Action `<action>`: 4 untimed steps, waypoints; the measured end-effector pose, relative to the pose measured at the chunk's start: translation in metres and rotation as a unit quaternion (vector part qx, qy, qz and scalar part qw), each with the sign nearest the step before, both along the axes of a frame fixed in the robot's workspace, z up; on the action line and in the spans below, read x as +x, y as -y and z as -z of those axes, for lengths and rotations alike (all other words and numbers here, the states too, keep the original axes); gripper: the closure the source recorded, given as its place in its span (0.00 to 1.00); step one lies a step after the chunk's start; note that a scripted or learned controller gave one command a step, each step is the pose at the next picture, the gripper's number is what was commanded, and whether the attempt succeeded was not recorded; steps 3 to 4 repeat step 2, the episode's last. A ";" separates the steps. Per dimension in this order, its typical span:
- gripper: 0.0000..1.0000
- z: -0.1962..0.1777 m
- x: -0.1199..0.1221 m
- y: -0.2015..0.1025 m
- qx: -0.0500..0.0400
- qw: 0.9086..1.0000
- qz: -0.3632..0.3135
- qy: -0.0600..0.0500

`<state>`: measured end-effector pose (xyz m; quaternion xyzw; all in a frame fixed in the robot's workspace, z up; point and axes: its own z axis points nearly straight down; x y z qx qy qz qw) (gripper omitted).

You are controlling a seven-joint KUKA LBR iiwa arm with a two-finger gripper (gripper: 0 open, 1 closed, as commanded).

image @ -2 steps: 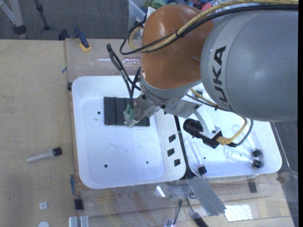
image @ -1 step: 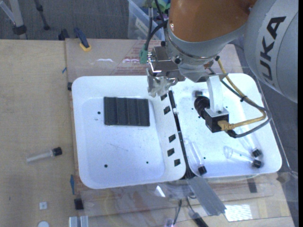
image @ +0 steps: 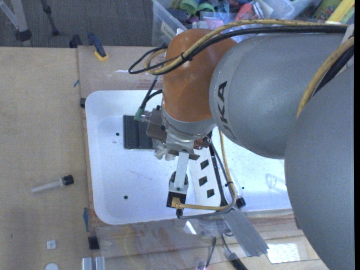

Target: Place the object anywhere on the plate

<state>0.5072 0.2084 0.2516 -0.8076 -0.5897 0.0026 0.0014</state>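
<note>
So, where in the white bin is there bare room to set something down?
Free: the white bin floor along its left and lower-left rim, left of the arm. Crowded: the middle, under the arm, with a dark flat block beside it. The right part is hidden.

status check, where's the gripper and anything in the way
Gripper over the white bin. Dark flat block beside it. Arm hides the rest.

A shallow white bin rests on the wooden bench. Beyond the bench's far edge stands a clear tub of mixed coloured toys. A blue clamp sits at the far edge. A pale tube with a black cap lies near the left edge, apart from the bin.
</note>
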 end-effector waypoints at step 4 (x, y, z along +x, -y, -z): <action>1.00 -0.049 0.014 -0.015 -0.001 0.883 0.469 0.004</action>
